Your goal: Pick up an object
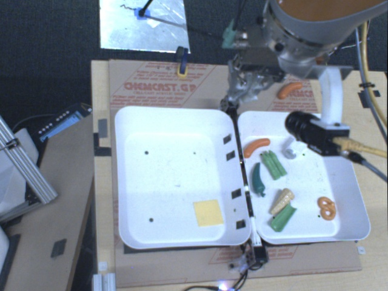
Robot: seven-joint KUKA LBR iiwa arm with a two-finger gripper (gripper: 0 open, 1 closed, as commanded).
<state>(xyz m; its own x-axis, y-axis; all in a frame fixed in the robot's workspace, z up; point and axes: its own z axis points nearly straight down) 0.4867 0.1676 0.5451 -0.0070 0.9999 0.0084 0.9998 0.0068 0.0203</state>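
Observation:
My gripper (232, 102) hangs at the far edge of the bins, above the divider between them, with nothing visible in it. In the right bin (348, 180) lie an orange sausage (256, 147), a green ridged piece (273, 164), a dark teal pepper (257, 179), a tan cone-shaped piece (281, 200), a green piece (282, 218) and a pretzel (327, 208). A small grey item (289, 153) lies near the sausage. The left bin (170, 162) holds a yellow square slice (208, 213).
Another orange sausage (291, 90) rests on the cardboard behind the right bin. A black cylinder (309, 132) on the arm overhangs the right bin's far side. A yellow clamp (182, 62) stands behind the left bin, with a shiny sheet (142, 17) beyond it.

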